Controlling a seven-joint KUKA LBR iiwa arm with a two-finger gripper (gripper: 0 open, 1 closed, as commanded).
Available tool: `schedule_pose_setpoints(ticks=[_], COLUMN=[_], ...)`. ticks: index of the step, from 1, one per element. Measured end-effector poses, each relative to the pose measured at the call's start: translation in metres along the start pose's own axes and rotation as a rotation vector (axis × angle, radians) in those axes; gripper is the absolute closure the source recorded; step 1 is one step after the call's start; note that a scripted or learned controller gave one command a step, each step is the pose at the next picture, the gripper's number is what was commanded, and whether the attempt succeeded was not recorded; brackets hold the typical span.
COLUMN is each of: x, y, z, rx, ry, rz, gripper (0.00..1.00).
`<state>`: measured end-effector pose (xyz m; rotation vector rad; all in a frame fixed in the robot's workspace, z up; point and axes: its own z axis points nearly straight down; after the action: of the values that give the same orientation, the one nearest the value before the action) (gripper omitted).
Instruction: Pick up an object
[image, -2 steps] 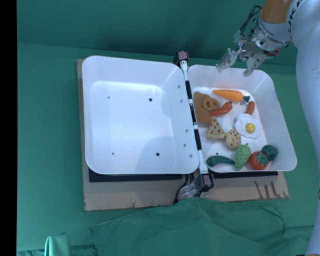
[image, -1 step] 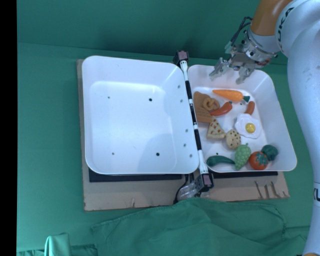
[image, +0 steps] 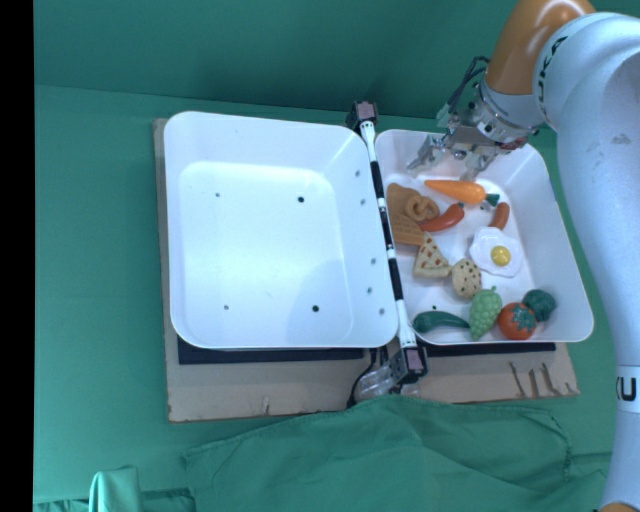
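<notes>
We see grey arm (image: 600, 150) reaching in from right, orange band (image: 525, 40) above wrist. Gripper (image: 455, 158) hovers over far end of right bin (image: 565, 250), fingers spread, nothing between them. Just below it: toy carrot (image: 455, 189), red chilli (image: 443, 219), toast slice (image: 405, 213). Further down we spot pizza wedge (image: 431, 260), fried egg (image: 497, 252), cookie (image: 465, 278), cucumber (image: 440, 321), tomato (image: 517, 320). Left bin (image: 190, 200) sits alongside, black-and-white striped bar (image: 385, 230) between bins. Green cloth (image: 400, 460) bunched in foreground.

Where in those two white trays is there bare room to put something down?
The left bin offers bare floor wall to wall. The right bin is crowded: carrot, fried egg, pizza slice, tomato. Only its far-left corner by the divider looks free.
</notes>
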<state>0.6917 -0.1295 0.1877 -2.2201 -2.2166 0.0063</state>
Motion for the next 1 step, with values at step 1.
schedule_pose_setpoints(ticks=[1], x=[0.0065], y=[0.0016], z=[-0.0137], rx=[-0.002], ry=[0.012], rz=[-0.004], gripper=[1.00])
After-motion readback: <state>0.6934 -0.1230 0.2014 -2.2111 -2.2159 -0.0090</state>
